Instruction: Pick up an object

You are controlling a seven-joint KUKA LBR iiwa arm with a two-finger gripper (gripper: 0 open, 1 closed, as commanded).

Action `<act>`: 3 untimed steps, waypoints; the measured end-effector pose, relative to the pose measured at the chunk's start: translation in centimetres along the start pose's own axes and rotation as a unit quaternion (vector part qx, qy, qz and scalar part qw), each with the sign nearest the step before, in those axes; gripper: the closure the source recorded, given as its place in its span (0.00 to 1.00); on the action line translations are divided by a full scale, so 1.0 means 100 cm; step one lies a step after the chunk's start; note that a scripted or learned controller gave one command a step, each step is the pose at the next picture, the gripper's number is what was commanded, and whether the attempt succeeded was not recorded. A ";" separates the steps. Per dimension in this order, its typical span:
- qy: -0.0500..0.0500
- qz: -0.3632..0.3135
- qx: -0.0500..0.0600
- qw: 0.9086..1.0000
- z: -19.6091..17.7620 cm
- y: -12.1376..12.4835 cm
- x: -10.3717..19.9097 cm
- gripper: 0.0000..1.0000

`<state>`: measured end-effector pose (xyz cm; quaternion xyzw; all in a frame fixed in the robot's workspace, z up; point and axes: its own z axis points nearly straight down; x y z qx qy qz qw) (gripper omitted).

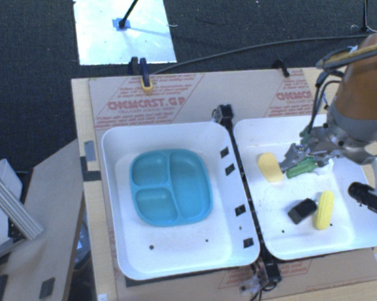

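— Behind both bins, what does the sheet say?

— "CHEMCAST GP" in red on the brown sheet (146,103), repeated partly at the right.

— Where's your end effector?

— Over the right bin (275,237). My end effector (293,160) sits just beside the yellow oval piece (269,166), with a green object (303,166) at its tips; whether it's clamped I cannot tell.

— Other things?

— A yellow corn cob (324,209) touching a black block (302,210) nearer the front. The left bin (128,250) carries a blue divided plate (171,186).
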<state>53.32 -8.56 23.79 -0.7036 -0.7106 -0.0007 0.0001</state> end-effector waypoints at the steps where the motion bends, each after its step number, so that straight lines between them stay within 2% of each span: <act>1: 0.000 0.000 -0.001 1.000 0.001 0.004 0.049 1.00; 3: 0.001 0.000 0.000 1.000 0.024 -0.012 0.159 1.00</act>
